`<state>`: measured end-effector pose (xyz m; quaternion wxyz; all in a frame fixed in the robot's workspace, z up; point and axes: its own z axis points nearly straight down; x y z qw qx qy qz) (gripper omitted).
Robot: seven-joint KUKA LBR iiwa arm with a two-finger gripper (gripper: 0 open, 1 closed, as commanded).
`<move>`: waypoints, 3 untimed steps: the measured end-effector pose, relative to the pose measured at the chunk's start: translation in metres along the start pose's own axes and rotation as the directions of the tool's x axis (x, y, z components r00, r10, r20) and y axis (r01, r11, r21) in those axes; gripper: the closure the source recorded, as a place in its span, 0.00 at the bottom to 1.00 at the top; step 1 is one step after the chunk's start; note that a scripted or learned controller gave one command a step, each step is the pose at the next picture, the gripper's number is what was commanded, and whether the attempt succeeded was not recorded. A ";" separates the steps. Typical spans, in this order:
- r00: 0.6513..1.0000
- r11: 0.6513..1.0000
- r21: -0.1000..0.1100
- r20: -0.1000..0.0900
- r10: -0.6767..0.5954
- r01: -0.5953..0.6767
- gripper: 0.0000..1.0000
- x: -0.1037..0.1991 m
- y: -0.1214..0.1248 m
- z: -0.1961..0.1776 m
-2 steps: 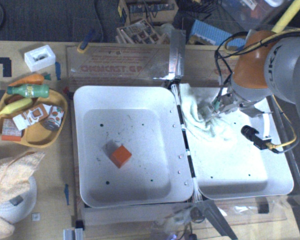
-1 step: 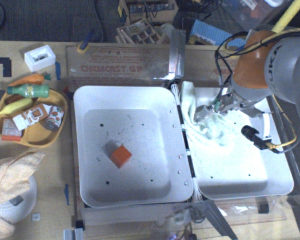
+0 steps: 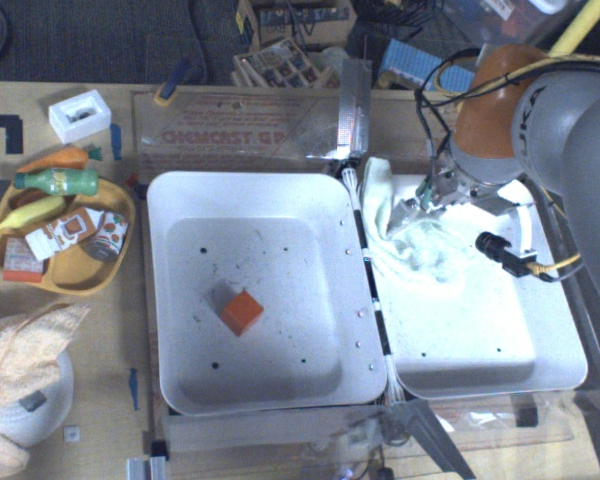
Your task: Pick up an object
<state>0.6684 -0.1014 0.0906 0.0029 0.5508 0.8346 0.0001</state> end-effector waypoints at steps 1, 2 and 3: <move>0.976 0.976 0.000 -0.001 0.218 -0.218 0.00 0.023 -0.011 -0.096; 0.997 0.997 -0.001 -0.001 0.082 -0.082 0.00 0.002 -0.011 -0.006; 0.948 0.948 0.000 0.000 0.318 -0.318 0.00 -0.019 -0.031 -0.097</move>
